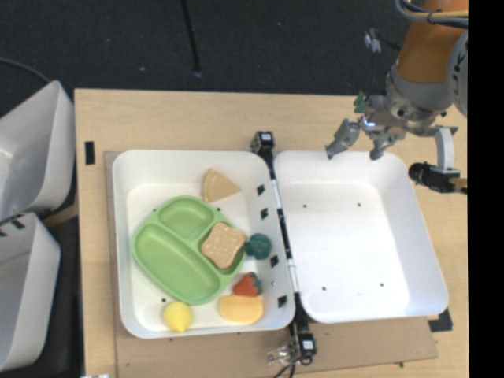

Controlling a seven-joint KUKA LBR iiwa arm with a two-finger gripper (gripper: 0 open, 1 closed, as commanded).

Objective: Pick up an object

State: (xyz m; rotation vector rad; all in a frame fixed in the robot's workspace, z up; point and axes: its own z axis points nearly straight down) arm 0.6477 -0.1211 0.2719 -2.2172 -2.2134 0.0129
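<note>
The gripper (356, 141) hangs at the upper right of the frame, over the far rim of the right bin (394, 305), its two fingers spread apart with nothing between them. Everything worth picking lies the other way: down and to the left, across the divider, in the left bin (124, 211). There a green divided tray (177, 250) sits aslant, with a slice of toast (223, 245) resting in its small compartment. Around it lie a tan wedge (218, 186) toward the top, a dark teal lump (257, 246) just beside the tray's right edge, a red piece (247, 284) touching a yellow rounded thing (240, 309) below it, and a small yellow ball (177, 316) at the bottom. Of these, the tan wedge and the teal lump look nearest the gripper, though from this slant I can't be sure how high the fingers stand above the bins. Any attempt would need a long sweep leftward and downward in the frame.
</note>
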